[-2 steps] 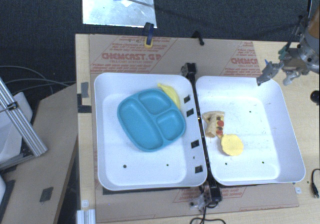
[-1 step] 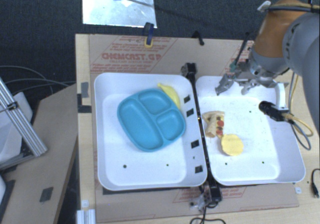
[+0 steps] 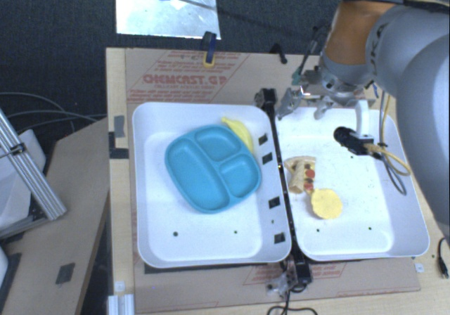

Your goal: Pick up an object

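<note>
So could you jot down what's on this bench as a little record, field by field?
left white bin: blue three-compartment plastic plate; yellow banana-shaped piece at the plate's far edge
right white bin: toy pizza slice; flat round yellow piece beside it, nearer the camera
gripper: at the far end of the right bin, apart from both items
arm: grey with orange band, reaching in from the right

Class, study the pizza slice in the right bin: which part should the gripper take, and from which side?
Probably take the pizza slice by its upper end, pinched across its width from straight above. It lies flat on the right bin floor, and the yellow disc crowds its lower end.
</note>
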Motion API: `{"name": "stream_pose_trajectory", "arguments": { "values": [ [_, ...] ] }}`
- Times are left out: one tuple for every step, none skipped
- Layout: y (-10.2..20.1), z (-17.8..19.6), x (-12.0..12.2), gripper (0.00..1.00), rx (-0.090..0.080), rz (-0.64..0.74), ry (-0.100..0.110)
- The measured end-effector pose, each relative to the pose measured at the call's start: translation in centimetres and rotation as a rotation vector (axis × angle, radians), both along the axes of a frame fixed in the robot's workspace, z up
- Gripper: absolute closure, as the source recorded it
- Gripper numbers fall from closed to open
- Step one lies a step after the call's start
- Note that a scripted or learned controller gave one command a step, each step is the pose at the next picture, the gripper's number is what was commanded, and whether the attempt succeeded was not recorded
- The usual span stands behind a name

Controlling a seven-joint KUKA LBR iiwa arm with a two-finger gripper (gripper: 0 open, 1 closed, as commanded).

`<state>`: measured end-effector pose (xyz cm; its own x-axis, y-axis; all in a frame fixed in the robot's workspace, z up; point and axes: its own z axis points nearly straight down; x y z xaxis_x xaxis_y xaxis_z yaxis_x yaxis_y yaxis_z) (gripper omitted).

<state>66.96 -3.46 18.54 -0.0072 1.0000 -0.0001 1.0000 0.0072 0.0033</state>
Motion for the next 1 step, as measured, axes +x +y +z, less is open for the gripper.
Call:
{"name": "stream_pose_trajectory", "arguments": {
  "values": [
    [7.57, -0.11, -5.23, 0.0, 0.003, 0.002, 0.005]
  ]
}}
